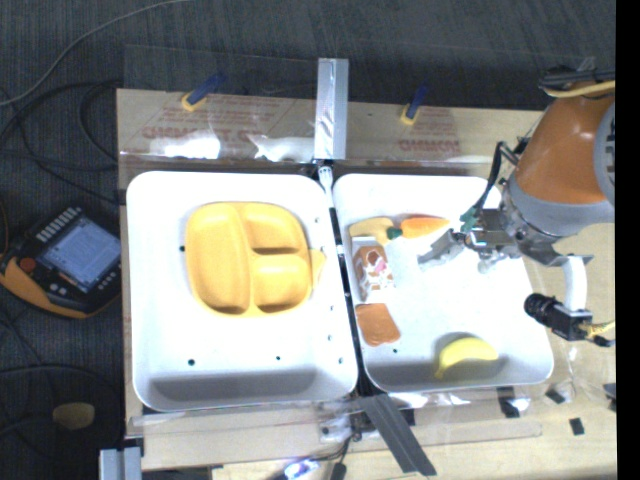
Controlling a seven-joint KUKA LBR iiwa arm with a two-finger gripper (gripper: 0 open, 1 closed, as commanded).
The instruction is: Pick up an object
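- The arm (570, 163) reaches in from 3 o'clock, its orange band above the right bin's (500, 368) right rim
- The gripper (440, 250) hangs over the right bin's upper middle, pointing toward 9 o'clock; whether anything sits between its tips cannot be told, nor how wide it stands
- At 10 o'clock from the gripper, near it, lies a carrot (422, 225) beside a yellow banana-like piece (368, 228)
- Below those, along the bin's left wall, lie a small printed packet (372, 268) and an orange-brown block (377, 323)
- A yellow lemon-like object (465, 354) rests at the bin's 6 o'clock edge
- The left bin (160, 368) holds a yellow divided tray (248, 258)
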